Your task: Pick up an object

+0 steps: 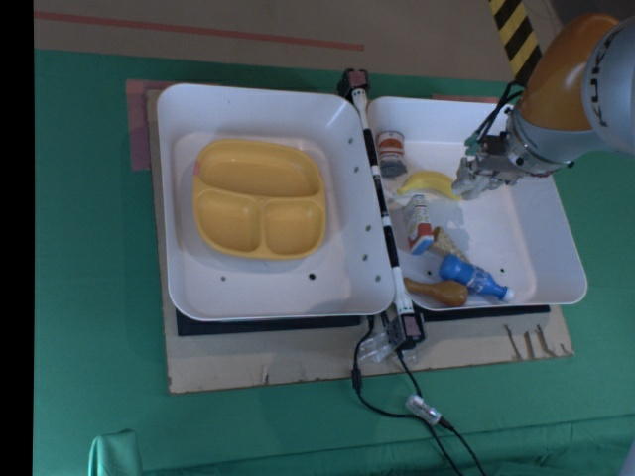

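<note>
Yellow plastic banana (429, 183), a curved toy fruit lying on its side, rests on the floor of the right-hand shallow white bin (541, 236), toward its upper middle. It looks like the likeliest target, judging by the hand (470, 183) poised just beside its right tip, low over the bin floor; whether the hand is apart or together I cannot tell, and nothing can be seen gripped in it. The grey arm with its orange band (558, 87) slants in from the right, which suits a reach to this end of the banana.

Other toys crowd the same bin: a small red-and-white labelled can (391, 151) near the divider, a white bottle with a red base (420, 225), a blue bottle with a white cap (474, 278) and a brown drumstick-shaped piece (438, 291) by the near wall. The left-hand white bin (198, 286) carries a yellow three-compartment plastic tray (260, 198).
</note>
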Controlling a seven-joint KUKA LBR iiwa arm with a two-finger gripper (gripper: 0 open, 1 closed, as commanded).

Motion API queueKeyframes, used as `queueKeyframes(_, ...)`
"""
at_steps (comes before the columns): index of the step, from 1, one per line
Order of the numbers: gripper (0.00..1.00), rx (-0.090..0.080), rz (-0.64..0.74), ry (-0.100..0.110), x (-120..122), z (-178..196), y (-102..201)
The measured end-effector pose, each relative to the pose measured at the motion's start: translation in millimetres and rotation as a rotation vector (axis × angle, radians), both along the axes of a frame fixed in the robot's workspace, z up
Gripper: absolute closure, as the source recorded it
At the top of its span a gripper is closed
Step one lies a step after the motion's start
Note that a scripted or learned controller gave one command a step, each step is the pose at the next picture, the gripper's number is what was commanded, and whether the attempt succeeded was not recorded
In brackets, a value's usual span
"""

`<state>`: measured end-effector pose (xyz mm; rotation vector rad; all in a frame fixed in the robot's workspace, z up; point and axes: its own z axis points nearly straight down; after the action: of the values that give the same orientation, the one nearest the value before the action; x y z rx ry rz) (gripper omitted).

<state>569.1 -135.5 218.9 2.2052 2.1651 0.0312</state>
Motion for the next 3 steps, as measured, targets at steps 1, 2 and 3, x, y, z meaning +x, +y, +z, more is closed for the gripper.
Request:
queueKeyframes(1,1.00,0.018,0.014,0.040,69,11,38)
queueKeyframes(2,1.00,0.022,0.017,0.036,133,69,195)
queueKeyframes(3,1.00,0.021,0.015,0.036,133,67,226)
